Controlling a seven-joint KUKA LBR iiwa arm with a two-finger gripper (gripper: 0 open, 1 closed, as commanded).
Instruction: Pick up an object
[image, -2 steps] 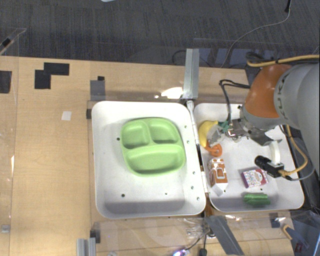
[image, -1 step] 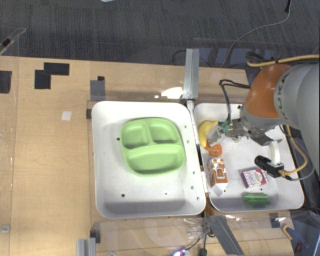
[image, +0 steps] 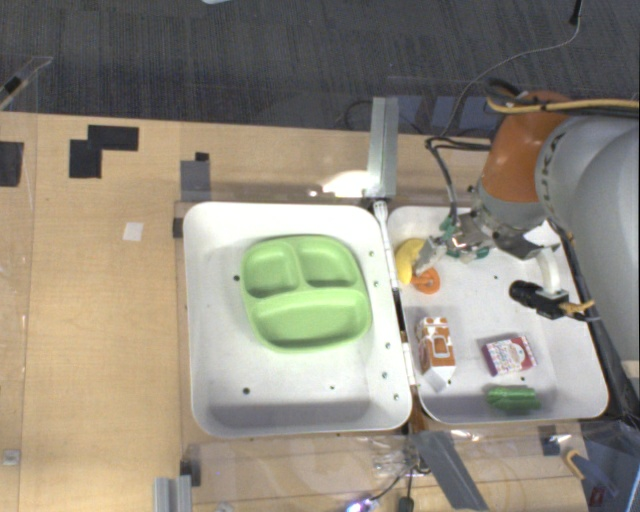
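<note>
Lying in the far left part of the right bin (image: 470, 312), a yellow fruit (image: 405, 258) and an orange piece (image: 428, 283) sit just beside each other. The gripper (image: 437, 252) hangs right over them; whether it is open or closed cannot be told. Nearer in the same bin lie a box (image: 435, 345), a purple packet (image: 508, 355) to its right and a green thing (image: 512, 398) by the near wall. The left bin (image: 215, 335) holds a green plate (image: 303, 292).
</note>
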